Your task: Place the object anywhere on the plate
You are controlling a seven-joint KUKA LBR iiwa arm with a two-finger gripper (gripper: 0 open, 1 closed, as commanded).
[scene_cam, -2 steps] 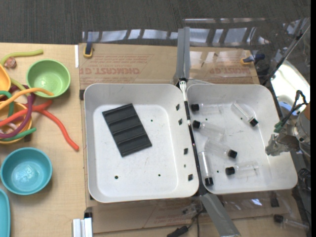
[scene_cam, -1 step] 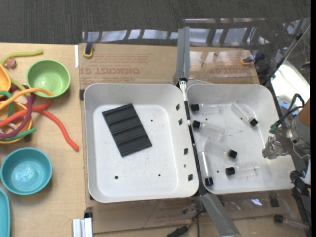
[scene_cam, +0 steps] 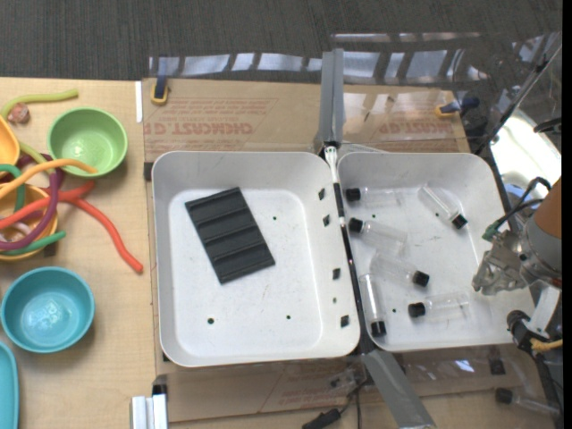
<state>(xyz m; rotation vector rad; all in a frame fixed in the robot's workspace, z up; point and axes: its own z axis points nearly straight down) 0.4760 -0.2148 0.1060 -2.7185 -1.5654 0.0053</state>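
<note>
On a cardboard-lined bench, clear vials (scene_cam: 444, 206) lay scattered in the right bin (scene_cam: 477, 170); the ribbed black plate (scene_cam: 230, 234) in the left bin (scene_cam: 170, 239) stood bare. The gripper (scene_cam: 494, 271) hovered at right, its grip unreadable. Nothing yet placed.

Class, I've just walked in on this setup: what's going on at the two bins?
The robot arm's gripper sits over the right edge of the right bin, which holds several clear tubes with black caps. The dark ridged plate lies in the left bin with nothing on it yet.
</note>
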